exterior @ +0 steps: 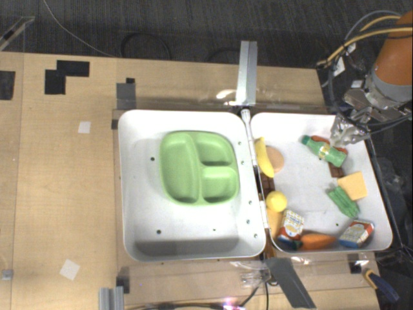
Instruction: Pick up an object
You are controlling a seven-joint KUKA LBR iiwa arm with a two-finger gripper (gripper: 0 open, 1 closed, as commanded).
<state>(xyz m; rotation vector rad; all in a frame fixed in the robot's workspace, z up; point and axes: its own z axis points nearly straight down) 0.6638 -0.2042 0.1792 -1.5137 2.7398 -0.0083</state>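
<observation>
While the gripper (347, 132) hangs just right of the green bottle (324, 148), finger state unclear to you, watch descent: bottle lies tilted near the bin wall (381, 186), could roll away.

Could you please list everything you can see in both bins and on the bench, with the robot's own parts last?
Divided green plastic tray: 1, green, middle of the left white bin.
Yellow banana: 1, yellow, left edge of the right white bin.
Tan round item: 1, tan, beside the banana.
Yellow lemon: 1, yellow, below the banana.
Green bottle with red cap: 1, upper right bin, by the gripper.
Orange cheese wedge: 1, right side.
Green vegetable toy: 1, below the cheese.
Orange carrot: 1, bottom edge.
Small printed packages: 2, bottom, either side of the carrot.
Gripper: 1, grey, over the right bin's upper right corner.
</observation>
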